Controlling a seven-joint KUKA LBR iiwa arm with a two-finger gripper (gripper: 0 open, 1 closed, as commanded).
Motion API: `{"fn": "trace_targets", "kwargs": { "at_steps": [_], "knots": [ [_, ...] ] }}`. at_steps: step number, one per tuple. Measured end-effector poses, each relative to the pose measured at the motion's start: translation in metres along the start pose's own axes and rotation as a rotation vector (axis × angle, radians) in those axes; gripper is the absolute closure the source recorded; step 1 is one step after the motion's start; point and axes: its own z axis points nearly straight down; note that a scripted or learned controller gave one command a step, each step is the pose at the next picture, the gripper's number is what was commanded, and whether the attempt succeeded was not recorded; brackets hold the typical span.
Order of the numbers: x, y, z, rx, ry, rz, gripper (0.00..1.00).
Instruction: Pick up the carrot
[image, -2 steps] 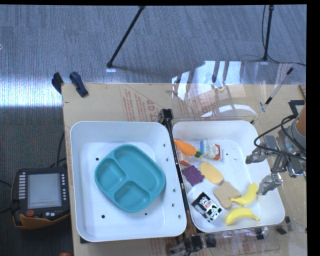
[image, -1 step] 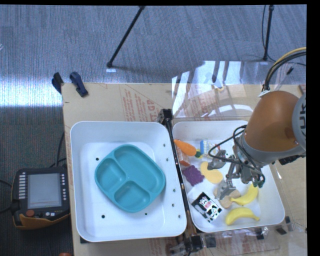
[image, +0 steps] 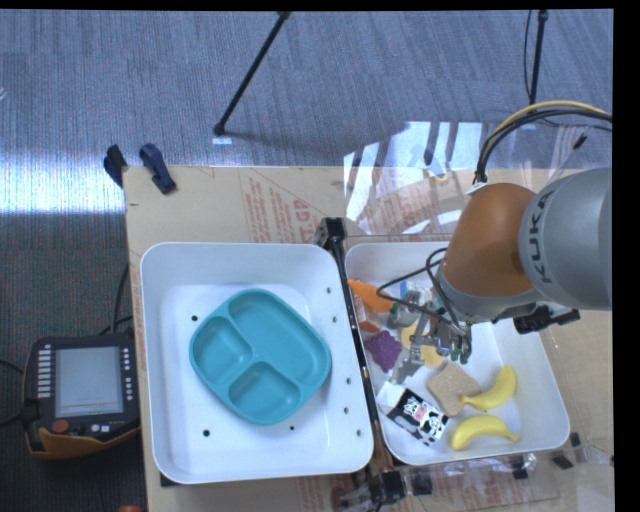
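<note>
The small orange carrot (image: 368, 294) lies in the right white bin (image: 545, 400), near that bin's far left corner, its long axis running from the left wall toward the bin's middle, with its right end passing under the arm. The end effector (image: 432, 338) hangs over the bin's middle, just beside the carrot, above a purple piece (image: 383, 349); whether it is released or clenched I cannot tell. A teal divided plastic plate (image: 260, 354) sits in the left white bin (image: 170, 300).
</note>
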Motion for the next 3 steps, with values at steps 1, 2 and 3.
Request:
{"fn": "trace_targets", "kwargs": {
  "at_steps": [1, 2, 3],
  "knots": [
    [-0.001, 0.003, -0.010, -0.001, 0.000, -0.007, 1.00],
    [0.000, 0.004, -0.010, -0.001, 0.001, -0.009, 0.00],
    [-0.001, 0.006, -0.020, -0.002, -0.001, -0.013, 1.00]
  ]
}}
